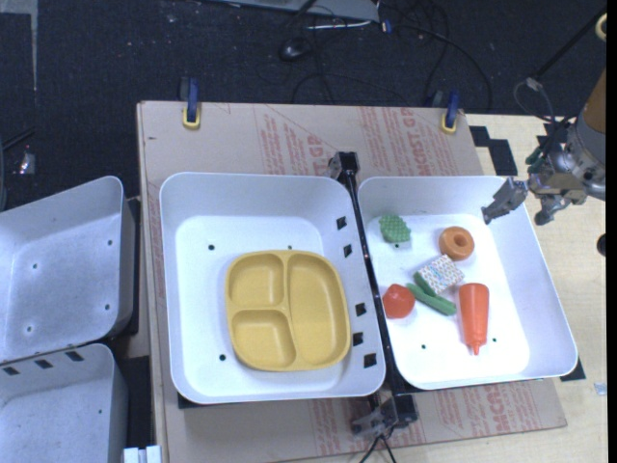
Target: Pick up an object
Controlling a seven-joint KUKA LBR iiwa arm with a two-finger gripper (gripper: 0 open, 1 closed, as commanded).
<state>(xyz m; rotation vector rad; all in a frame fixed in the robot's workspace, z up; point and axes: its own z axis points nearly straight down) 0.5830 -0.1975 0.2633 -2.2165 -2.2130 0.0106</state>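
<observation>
Objects for picking: six, all in the right bin [540, 287]. None was between the fingers.

Gripper [523, 204] hung over the right bin's upper right corner, above the rim. Its two fingers stood spread wide, one dark fingertip [501, 204] pointing left over the bin's inside, the other lying nearer the right rim. Nothing was held. The arm [590, 152] came in from the right edge.

Count, nearest the gripper first:
- one orange doughnut [457, 242], in the upper middle of the bin, apart from the rest;
- one green block [393, 229], upper left, near the divider;
- one white checked cube [441, 274], below the doughnut;
- one green pod [434, 297], lying slantwise, touching the cube's lower edge;
- one tomato [398, 301], just left of the pod, touching or nearly so;
- one carrot [472, 314], lying with its tip towards the lower rim, just right of the pod.

Left bin [193, 258]: one yellow tray [287, 310] with three compartments, flat on the floor.

Bins counted: two on the board, touching along the middle. Two more white bins [58, 258] lay at the left edge, off the board.
</observation>
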